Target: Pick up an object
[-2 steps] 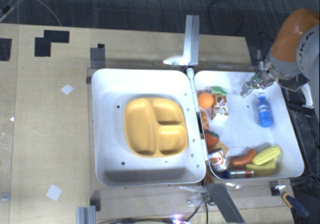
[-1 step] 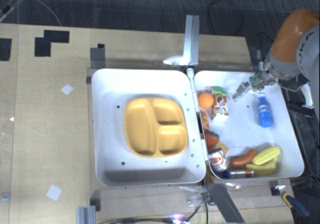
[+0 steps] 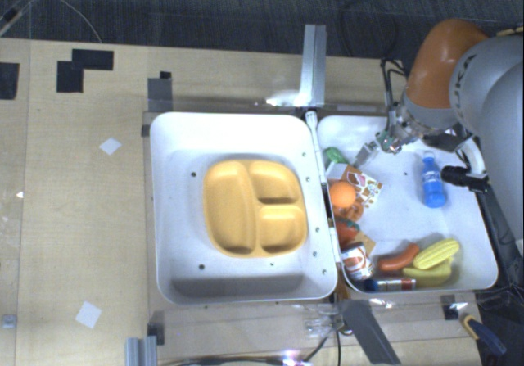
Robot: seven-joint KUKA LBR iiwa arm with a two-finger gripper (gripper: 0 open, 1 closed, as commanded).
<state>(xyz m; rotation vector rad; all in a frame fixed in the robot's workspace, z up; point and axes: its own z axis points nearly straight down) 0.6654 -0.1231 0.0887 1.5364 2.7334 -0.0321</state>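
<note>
I count two white bins (image 3: 164, 217), one yellow divided tray (image 3: 254, 205), one blue bottle (image 3: 432, 182), one orange (image 3: 342, 195), one corn cob (image 3: 436, 254).

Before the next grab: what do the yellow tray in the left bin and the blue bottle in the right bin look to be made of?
Yellow tray: likely moulded plastic, matte to slightly glossy, one even colour with rounded compartments. Blue bottle: probably plastic, smooth, with a paler cap; too small to be sure.
</note>
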